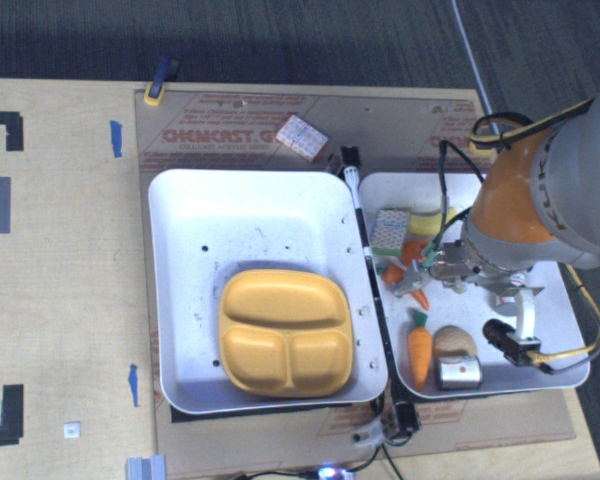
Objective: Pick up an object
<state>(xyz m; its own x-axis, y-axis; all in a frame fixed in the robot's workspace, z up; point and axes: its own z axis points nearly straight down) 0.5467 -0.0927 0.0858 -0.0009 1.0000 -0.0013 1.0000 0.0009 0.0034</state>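
The right bin [565, 320] holds several small items. A toy carrot [419, 353] stands near its front-left corner. Beside it sit a brown rounded piece [454, 340] and a small silver box with a red dot [460, 372]. Toward the back left lie a grey speckled block [389, 230] and a yellow item [426, 222]. Small orange-red pieces [396, 272] lie below them. My gripper [430, 266] reaches in from the right, low over the bin's left half, right against the orange-red pieces. The arm's orange band [510, 208] covers the bin's back right.
The left bin [185, 213] holds a yellow three-compartment tray [285, 330] in its front half. Behind the bins, on the cardboard, lie a small patterned card [301, 136] and a black tool [349, 158]. A black connector with a yellow cable [510, 343] hangs under the wrist.
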